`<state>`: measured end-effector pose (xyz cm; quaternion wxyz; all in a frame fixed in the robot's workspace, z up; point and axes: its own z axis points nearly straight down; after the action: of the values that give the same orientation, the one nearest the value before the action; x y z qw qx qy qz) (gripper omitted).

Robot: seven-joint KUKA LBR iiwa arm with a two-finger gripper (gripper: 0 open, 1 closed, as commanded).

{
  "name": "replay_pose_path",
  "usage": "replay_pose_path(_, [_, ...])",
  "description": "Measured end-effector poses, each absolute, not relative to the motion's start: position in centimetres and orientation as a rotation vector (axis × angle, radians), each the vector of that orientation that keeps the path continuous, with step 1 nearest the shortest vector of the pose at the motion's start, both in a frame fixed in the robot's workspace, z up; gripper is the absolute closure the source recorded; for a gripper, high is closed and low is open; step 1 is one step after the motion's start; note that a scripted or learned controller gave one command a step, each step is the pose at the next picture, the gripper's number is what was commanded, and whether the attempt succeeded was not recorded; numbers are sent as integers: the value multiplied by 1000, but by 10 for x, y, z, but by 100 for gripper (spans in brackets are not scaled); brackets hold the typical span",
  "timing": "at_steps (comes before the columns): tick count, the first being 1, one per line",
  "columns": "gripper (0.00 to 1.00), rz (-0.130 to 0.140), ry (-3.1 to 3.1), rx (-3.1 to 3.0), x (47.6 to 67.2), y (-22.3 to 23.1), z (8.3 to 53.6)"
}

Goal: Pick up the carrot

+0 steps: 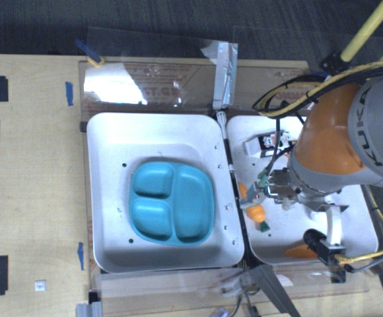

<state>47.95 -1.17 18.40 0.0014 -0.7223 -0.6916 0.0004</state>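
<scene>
The grey arm with its orange band hangs low over the right-hand shallow white bin (370, 233), its two-finger gripper (265, 189) at that bin's left wall, seemingly in the reaching step. Whether it is spread or closed I cannot tell. Just beside and below lies the small orange carrot (255, 212) with a green tip; next comes closing squarely on it. A blue sectioned plastic tray (173, 202) sits in the left bin.

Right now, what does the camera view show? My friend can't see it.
A grey and orange robot arm reaches into the right white bin, near a small orange carrot by the bin's left wall. The left white bin holds a blue divided plate.
</scene>
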Motion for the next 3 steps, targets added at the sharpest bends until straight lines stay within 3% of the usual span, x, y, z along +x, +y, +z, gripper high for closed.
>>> replay_pose_path(1, [0, 0, -2559, -1824, 492, -37, 184])
replay_pose_path(2, [0, -1, -2939, -1108, 480, -63, 185])
replay_pose_path(3, [0, -2, -2661, -1674, 480, -2, 184])
